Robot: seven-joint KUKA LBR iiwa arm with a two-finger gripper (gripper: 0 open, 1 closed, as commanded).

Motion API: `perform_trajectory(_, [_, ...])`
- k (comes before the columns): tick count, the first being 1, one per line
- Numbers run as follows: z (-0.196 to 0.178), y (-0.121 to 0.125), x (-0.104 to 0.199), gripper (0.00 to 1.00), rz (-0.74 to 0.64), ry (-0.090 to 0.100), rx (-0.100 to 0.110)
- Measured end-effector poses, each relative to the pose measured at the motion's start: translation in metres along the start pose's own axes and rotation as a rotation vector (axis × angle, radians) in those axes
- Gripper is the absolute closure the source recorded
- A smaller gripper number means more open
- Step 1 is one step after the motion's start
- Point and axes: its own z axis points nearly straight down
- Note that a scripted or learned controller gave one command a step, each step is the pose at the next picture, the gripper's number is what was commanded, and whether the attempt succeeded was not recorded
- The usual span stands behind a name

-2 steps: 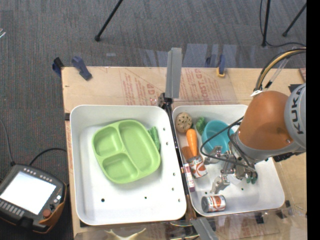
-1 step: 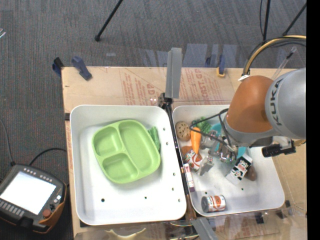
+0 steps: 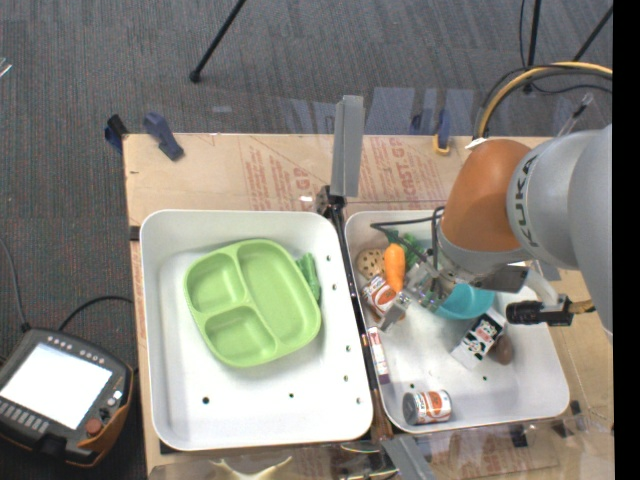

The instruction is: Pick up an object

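The grey arm [image 3: 560, 203] covers the right white bin's [image 3: 520, 408] two-o'clock corner; the teal plastic cup [image 3: 468, 301] is half hidden.

Two white bins sit side by side: the left bin [image 3: 160, 388] and the right bin [image 3: 530, 393]. The left bin holds one green divided plate [image 3: 252, 301]. The right bin holds two small cans, one [image 3: 427, 406] near its front and one [image 3: 380, 293] by the divider, one toy carrot [image 3: 394, 265], one teal cup [image 3: 466, 301], and one black-and-white carton [image 3: 480, 338].
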Motion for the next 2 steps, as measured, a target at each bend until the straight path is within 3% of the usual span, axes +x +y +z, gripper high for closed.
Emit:
perform_trajectory(1, [0.0, 0.009, -0.011, 0.0, -0.07, -0.002, -0.001])
perform_trajectory(2, [0.0, -0.005, 0.006, 0.0, 0.001, 0.001, 0.0])
